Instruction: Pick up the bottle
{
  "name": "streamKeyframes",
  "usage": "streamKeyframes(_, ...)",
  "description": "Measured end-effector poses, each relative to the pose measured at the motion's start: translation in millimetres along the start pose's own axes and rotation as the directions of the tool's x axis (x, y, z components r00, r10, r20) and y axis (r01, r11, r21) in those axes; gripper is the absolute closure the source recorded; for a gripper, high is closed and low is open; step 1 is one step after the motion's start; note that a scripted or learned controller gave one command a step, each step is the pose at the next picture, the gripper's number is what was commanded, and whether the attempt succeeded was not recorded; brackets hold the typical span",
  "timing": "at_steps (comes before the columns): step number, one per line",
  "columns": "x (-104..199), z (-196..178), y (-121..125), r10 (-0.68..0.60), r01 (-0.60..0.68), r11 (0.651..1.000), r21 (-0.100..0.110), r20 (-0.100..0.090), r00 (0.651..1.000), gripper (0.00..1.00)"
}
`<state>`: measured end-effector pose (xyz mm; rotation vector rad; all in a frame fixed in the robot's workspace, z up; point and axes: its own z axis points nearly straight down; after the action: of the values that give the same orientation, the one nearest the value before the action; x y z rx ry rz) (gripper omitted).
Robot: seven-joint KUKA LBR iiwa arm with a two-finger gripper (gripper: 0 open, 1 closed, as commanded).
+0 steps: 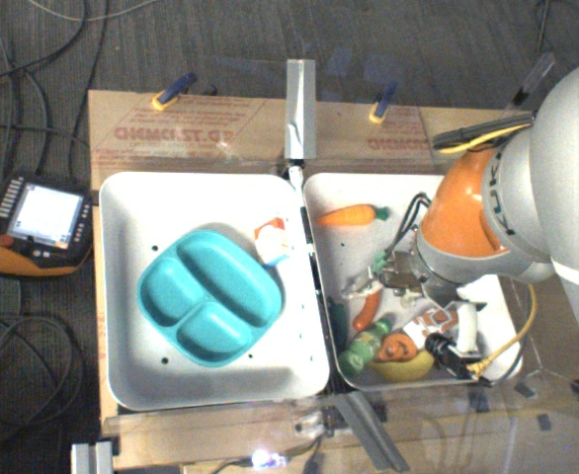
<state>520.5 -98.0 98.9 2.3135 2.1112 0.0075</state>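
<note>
At the near edge of the right bin (321,265), toward six o'clock, a green bottle (362,348) is seen lying among toy food beside a yellow banana (408,367). Just beyond it, the gripper (386,275) is lowered over the bin's middle; whether its jaws are open or closed cannot be told. An orange carrot (351,215) is seen at the far rim, toward twelve o'clock. In the left bin (122,215), at nine o'clock, a teal divided tray (208,294) is laid.
</note>
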Motion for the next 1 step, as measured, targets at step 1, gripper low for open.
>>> streamKeyframes(1,-1.9,8.5,-26.8,0.313,-0.313,0.95,-0.007,-0.004,0.95,0.0)
